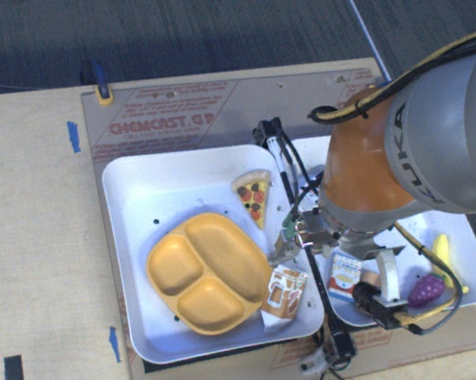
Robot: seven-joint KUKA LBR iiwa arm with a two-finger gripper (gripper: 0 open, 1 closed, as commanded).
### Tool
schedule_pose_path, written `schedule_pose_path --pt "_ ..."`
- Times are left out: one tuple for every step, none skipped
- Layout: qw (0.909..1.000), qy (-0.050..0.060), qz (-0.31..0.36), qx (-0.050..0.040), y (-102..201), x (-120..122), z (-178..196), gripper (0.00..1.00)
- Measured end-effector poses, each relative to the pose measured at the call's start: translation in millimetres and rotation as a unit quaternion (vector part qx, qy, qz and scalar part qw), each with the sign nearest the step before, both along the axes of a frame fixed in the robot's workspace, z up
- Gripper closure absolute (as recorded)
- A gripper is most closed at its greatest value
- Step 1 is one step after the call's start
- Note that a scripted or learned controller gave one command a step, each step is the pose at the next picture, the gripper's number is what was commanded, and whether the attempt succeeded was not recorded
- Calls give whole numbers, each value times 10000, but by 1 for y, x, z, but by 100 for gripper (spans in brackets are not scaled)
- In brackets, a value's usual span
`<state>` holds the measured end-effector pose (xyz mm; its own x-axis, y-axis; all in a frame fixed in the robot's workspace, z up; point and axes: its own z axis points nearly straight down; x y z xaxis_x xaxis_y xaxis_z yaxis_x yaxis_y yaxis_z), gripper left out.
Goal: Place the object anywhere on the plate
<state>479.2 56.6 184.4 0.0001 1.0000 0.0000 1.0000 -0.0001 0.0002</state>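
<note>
Over the seam between the two white bins my gripper (291,237) hangs, just beside the right rim of the yellow plate (209,270) in the left bin (136,197). Nothing lies on the plate (its three wells look bare), so placing is not yet done. Whether I hold anything I cannot tell; a small carton (285,293) leans against the plate's right edge, and a pizza slice (254,195) lies near above.

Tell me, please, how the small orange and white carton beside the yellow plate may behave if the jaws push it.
The carton looks light, probably thin cardboard, so it would likely slide easily. It leans against the yellow plate rim, so a push may tip it.
</note>
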Motion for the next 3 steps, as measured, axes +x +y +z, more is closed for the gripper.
schedule_pose_path --pt "10000 0 0 0 0 0 0 0" --pt "10000 0 0 0 0 0 0 0" --pt "10000 0 0 0 0 0 0 0"
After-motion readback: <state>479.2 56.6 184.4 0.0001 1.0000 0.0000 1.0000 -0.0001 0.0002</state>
